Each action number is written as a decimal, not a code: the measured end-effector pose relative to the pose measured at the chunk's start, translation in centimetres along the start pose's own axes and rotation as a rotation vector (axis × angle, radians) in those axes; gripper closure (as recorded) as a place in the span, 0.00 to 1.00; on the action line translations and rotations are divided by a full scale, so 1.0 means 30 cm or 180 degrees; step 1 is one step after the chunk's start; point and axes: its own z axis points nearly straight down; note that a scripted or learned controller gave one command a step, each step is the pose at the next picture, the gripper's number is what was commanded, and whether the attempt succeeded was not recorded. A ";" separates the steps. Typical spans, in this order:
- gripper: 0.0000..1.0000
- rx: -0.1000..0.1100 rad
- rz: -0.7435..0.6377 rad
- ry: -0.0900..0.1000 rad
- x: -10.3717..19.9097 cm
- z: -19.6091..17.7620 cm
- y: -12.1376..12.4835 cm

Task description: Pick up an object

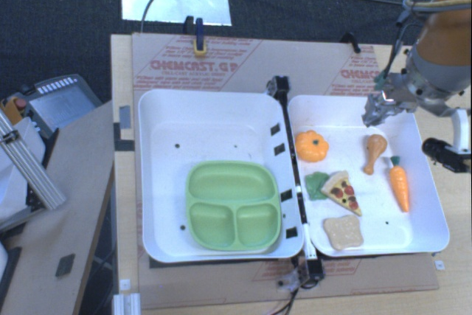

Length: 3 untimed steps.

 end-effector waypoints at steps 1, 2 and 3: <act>1.00 0.0011 -0.0001 0.0002 0.165 0.012 -0.084; 1.00 0.0011 -0.0004 0.0005 0.328 0.067 -0.127; 1.00 0.0011 -0.0007 0.0005 0.471 0.058 -0.162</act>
